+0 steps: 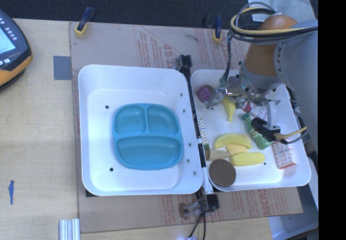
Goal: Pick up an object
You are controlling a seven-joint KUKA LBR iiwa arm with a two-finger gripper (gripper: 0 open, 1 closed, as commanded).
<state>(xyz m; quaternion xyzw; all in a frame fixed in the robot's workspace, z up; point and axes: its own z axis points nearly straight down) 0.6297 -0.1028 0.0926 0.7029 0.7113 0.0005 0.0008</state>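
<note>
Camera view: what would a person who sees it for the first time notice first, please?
First, the blue divided plate, lying alone in the left bin. Next, the grey arm with its orange band, reaching down over the right bin's far end. That bin is crowded with small things, among them a banana, a corn cob and a brown cookie at its near edge.

The arm [294, 44] was grey with an orange band [267, 44] above the wrist; black and yellow cables [246, 17] looped over it.
</note>
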